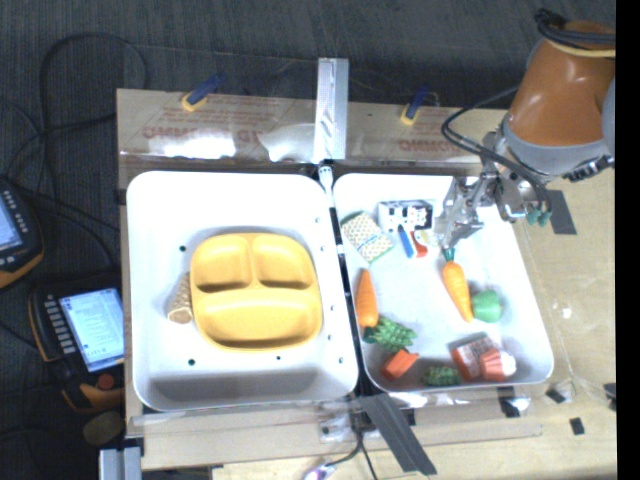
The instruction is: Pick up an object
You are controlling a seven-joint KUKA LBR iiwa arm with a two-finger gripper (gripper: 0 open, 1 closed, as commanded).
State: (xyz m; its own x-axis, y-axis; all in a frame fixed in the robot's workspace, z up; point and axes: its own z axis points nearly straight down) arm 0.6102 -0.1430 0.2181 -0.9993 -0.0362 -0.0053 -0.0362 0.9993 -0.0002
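My gripper [452, 236] hangs over the upper part of the right bin [530, 298], reaching in from the arm at the top right. Its tip is just above the leafy end of an orange toy carrot [457, 288], which lies on the bin floor beside a round green piece [487, 306]. Nothing can be made out in the gripper. Left of it lie a white box with dark dots [404, 213], a small blue and red item [410, 241] and a pale checkered packet [365, 236].
More toy food lies in the right bin: a second carrot [366, 298], a leafy green piece [390, 331], an orange chunk [399, 362] and a red-and-white pack [482, 358]. The left bin [150, 218] holds a yellow divided plate [255, 288] and a tan object [180, 303].
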